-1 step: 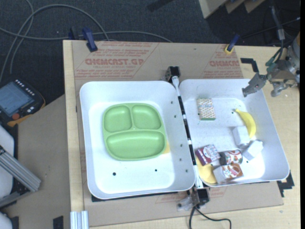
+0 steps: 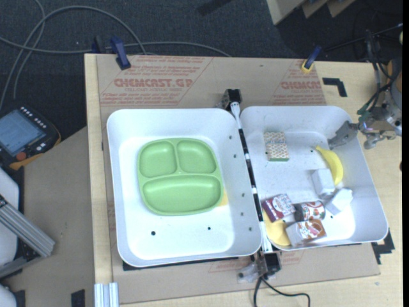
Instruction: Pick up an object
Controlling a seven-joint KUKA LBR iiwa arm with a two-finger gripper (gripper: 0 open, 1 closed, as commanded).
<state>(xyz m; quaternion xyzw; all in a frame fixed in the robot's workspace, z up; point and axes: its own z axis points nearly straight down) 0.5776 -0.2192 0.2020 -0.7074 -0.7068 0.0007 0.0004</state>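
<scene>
The right bin [image 2: 300, 117] holds several small objects: a yellow banana [image 2: 332, 164], a patterned block [image 2: 276, 146], a pale grey block [image 2: 323, 181], a white piece [image 2: 342, 200] and red-and-white snack packets [image 2: 310, 213] near the front. My gripper [image 2: 356, 136] hangs over the bin's far right corner, just behind the banana. Its two grey fingers are spread apart and nothing is between them. The arm's wrist [image 2: 383, 117] comes in from the right edge.
The left bin [image 2: 128, 235] holds a green divided plate [image 2: 181, 174]. A yellow round item [image 2: 275, 232] lies at the right bin's front left corner under the packets. Clamps [image 2: 120, 51] and cables sit at the bench's back.
</scene>
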